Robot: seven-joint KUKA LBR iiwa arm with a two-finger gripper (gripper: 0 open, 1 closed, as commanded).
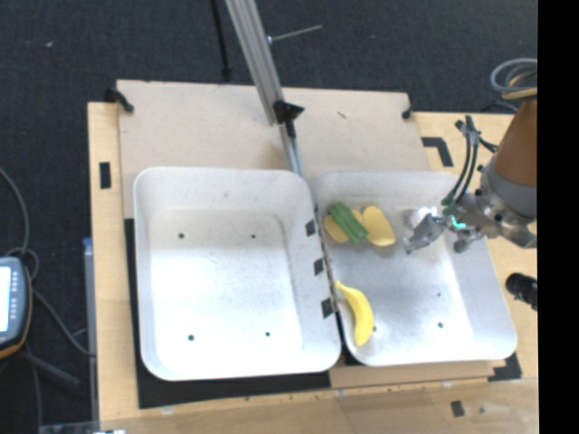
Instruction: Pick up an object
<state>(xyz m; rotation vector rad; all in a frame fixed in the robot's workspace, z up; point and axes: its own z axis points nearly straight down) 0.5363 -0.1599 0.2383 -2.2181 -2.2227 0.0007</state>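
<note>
Objects in the right bin point(470, 333) number three clear items. Banana point(355, 312) lies against the bin's left wall near the front, long axis running from upper left to lower right, curved, its lower end pointing toward the front edge. Green piece point(346, 221) lies farther back, slanted from upper left to lower right, resting across a yellow piece point(336, 231) that it partly hides. Second yellow piece point(378, 226) sits just beside it on the right; the exact shapes of these are hard to make out. Gripper point(422, 231) hangs over the same bin, right of that cluster and apart from it; the metal parts blur together, so whether it is spread or closed cannot be told. Arm point(516, 165) is cut off at the right. Left bin point(226, 269) adjoins.
</note>
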